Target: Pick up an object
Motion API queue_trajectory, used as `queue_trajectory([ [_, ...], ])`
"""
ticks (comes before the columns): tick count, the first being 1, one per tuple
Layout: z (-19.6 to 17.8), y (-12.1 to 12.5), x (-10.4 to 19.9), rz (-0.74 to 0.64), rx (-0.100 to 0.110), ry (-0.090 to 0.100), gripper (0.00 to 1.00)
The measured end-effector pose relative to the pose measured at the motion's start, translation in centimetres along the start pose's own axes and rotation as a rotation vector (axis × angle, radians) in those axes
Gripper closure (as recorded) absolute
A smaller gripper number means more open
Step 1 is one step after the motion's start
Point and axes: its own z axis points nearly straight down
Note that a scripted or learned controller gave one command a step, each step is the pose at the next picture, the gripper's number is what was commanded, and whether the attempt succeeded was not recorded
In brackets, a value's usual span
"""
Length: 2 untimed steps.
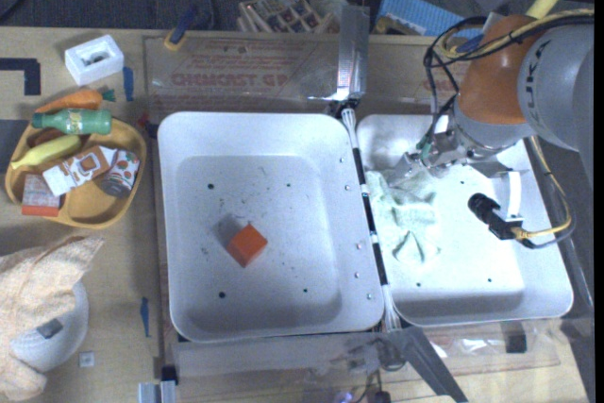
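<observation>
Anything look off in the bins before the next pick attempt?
Mostly tidy. The orange block sits alone in the left bin, whose floor carries dark specks. The claw is over the right bin, by a pale, crumpled cloth-like item that blends into the white floor and is hard to make out.

a single fixed camera looks down at a slant from above the bench [113, 297], far enough to take in both white bins: left bin [179, 156], right bin [547, 297]; the arm [528, 80] enters from the right.
</observation>
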Motion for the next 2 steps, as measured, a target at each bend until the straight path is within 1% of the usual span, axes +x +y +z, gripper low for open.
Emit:
queue_trajectory([
  [1, -0.1, -0.6, 0.5, -0.117, -0.003, -0.001, 0.00],
  [2, 0.0, 1.5, 0.0, -0.186, 0.000, -0.001, 0.00],
])
